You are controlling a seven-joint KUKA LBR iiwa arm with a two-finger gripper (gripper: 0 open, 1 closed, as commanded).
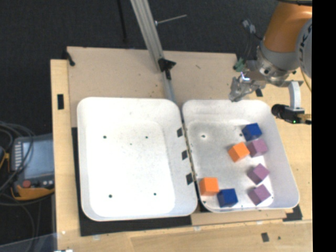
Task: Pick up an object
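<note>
Poised above the far rim of the right bin point(273, 196), gripper point(240, 92), finger state indiscernible, ready to descend toward blocks clustered near-right.

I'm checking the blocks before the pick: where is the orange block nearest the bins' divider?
That orange block sits in the right bin, at its near-left corner, just left of a blue block.
</note>
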